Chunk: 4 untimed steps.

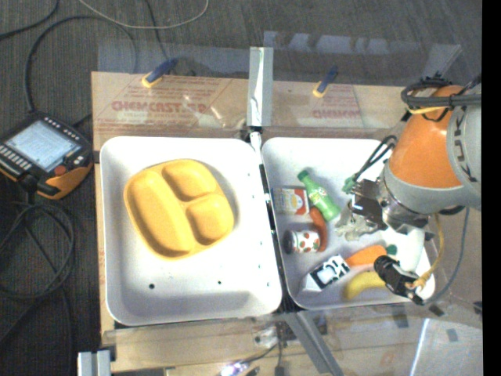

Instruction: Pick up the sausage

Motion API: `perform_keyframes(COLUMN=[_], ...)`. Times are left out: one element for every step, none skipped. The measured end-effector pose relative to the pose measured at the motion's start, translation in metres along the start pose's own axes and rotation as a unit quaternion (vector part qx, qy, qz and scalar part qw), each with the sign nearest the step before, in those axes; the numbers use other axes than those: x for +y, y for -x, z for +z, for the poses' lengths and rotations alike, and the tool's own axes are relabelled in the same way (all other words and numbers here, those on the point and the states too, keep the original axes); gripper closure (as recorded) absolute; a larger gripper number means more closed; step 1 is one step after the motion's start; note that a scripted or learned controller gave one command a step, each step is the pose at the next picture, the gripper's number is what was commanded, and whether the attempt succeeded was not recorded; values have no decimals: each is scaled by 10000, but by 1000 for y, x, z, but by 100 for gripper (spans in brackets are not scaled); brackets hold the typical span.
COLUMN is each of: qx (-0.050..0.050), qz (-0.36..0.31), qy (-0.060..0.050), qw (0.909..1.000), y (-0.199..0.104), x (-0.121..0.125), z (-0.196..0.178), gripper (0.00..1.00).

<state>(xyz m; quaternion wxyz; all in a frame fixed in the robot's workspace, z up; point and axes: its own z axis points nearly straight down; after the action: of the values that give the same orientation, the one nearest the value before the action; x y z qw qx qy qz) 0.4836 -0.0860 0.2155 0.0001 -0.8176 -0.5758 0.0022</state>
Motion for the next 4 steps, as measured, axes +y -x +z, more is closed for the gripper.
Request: perform_keyframes(qx=[11, -4, 9, -4], qz=[-934, -1660, -1233, -1647], qy=[8, 14, 14, 7], qw=[9956, 9861, 9924, 9863], y=[-24, -16, -23, -1], x=[-7, -5, -7, -1], z=[-45, -69, -68, -80], gripper=[100, 100, 100, 100])
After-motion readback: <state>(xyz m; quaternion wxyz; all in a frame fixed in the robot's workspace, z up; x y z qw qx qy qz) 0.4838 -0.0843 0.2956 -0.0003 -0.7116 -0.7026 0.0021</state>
